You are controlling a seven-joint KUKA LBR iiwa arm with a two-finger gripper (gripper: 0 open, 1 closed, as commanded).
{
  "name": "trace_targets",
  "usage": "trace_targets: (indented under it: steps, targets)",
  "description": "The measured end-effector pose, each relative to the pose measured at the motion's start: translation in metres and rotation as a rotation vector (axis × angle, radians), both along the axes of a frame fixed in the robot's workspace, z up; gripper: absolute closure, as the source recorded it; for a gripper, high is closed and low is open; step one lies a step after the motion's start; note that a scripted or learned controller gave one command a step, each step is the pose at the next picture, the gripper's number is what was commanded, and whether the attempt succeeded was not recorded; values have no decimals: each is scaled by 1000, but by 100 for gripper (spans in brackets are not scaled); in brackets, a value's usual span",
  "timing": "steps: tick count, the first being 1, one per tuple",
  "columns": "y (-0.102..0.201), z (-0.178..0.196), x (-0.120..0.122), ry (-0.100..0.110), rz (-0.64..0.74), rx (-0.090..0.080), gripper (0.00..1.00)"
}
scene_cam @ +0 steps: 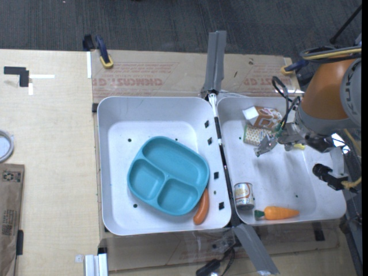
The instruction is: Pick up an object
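My gripper [265,146] hangs low over the middle of the right bin [305,171], just below a pile of small snack packets [260,124] at the bin's back. A silver can [244,195] lies at the front left corner of that bin. Beside it, along the front wall, lies an orange toy carrot [278,213]. The gripper is well behind both of them. I see nothing held in it.
The left bin [115,154] holds a blue divided plate [168,177] and an orange-brown sausage [200,207] by its front right edge. A grey divider bar [215,62] runs between the bins. The arm's orange band [328,91] looms over the right bin's far right side.
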State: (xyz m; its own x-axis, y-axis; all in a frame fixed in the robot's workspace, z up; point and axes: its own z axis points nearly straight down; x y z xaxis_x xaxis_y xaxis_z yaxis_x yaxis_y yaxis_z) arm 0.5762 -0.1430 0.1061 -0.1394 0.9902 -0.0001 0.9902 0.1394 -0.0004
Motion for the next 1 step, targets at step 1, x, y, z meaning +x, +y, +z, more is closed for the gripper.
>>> trace_targets:
  steps: [1]
  targets:
    - [-1, 9, 0, -1, -4, -1, 100]
